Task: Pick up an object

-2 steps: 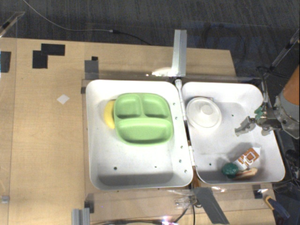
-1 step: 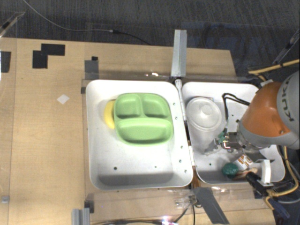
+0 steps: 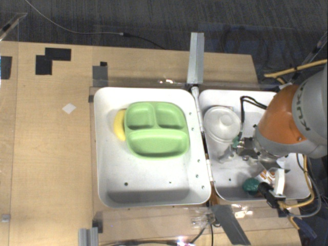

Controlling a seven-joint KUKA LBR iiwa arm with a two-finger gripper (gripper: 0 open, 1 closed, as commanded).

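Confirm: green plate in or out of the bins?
In: the green plate lies inside the left bin, overlapping a yellow object at its left edge.

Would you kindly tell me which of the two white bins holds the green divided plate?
The bin away from the arm, on the view's left; its plate overlaps a yellow object. The other bin holds a white container.

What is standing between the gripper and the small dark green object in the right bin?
Nothing visible. The small dark green object lies in the right white bin close beside the gripper; the white round container sits on the gripper's far side.
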